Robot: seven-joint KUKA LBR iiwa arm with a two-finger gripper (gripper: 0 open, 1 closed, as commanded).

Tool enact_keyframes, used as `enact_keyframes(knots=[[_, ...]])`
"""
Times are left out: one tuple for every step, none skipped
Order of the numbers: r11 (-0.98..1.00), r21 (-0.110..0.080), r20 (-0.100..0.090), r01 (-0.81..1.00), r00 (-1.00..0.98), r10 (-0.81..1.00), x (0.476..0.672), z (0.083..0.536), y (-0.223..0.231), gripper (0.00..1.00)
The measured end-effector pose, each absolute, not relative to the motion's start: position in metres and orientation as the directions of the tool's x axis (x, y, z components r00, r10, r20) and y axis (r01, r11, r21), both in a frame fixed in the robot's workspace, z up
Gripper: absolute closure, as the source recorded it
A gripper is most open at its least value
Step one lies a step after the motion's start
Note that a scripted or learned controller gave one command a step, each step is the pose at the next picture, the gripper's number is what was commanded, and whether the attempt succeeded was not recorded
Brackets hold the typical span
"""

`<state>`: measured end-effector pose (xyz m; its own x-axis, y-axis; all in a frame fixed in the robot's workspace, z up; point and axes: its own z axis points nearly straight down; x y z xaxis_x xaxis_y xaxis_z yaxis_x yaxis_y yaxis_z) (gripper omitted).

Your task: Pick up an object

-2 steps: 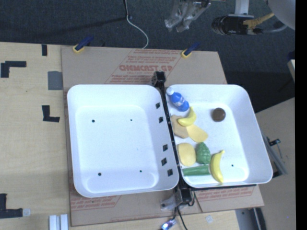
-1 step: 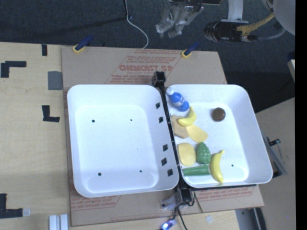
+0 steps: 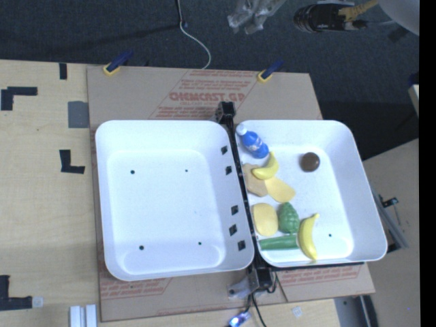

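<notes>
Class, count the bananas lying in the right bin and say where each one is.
2. One banana lies near the right bin's front edge, beside the green items. A smaller banana lies just below the blue bottle. Others might hide in the pile.

A robotics lab: two shallow white plastic bins (image 3: 109, 182) clipped onto a brown cardboard sheet (image 3: 197, 94), on a tape-marked wooden bench (image 3: 41, 182).

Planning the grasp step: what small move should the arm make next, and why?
Probably bring the end effector down the view toward the right bin. It hangs beyond the bench's far edge, apart from everything, while the brown ball lies alone, apart from the clustered toys along the divider.
</notes>
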<state>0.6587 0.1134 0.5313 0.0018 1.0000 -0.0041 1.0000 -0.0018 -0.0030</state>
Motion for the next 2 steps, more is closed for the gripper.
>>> enact_keyframes(knots=[[0.0, -0.003, -0.003, 1.0, 0.0, 1.0, 0.67, 0.532, 0.112, 1.0], [0.004, -0.005, -0.002, 1.0, -0.004, 1.0, 0.638, 0.533, 0.151, 1.0]])
